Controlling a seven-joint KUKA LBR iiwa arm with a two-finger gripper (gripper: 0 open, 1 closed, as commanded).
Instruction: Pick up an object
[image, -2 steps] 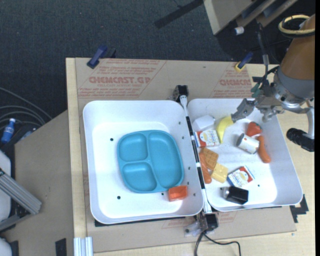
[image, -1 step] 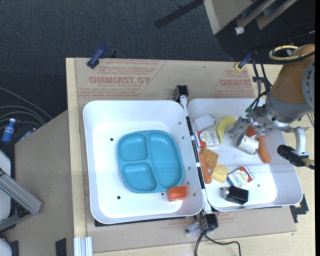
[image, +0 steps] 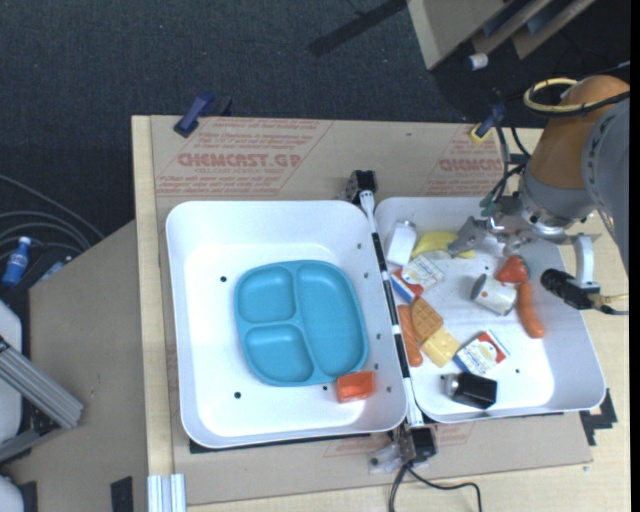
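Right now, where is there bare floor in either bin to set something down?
The left bin has bare floor all around the blue divided plate, widest along its far and left sides; a small orange block takes the near right corner. The right bin is crowded at its middle and left; its near right corner is bare.

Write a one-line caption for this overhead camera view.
Robot arm reaches over a toy-filled bin; blue divided plate sits in the other.

Two white bins (image: 190, 330), one blue divided plate (image: 300, 322), one small orange block (image: 355, 386).
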